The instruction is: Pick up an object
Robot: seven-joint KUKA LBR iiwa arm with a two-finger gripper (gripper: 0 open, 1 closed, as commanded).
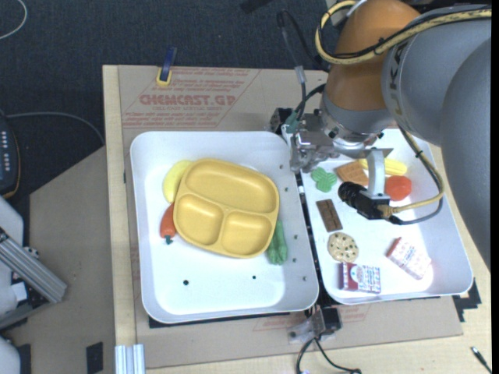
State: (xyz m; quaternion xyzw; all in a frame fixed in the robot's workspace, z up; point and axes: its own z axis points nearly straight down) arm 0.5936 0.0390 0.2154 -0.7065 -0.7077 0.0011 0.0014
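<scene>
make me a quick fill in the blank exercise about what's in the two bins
1. The yellow divided tray lies in the ____ bin.
2. The round cookie lies in the ____ bin.
3. The tray has ____ compartments.
4. The cookie lies just below the ____ chocolate bar.

Missing words: left; right; three; brown
</scene>
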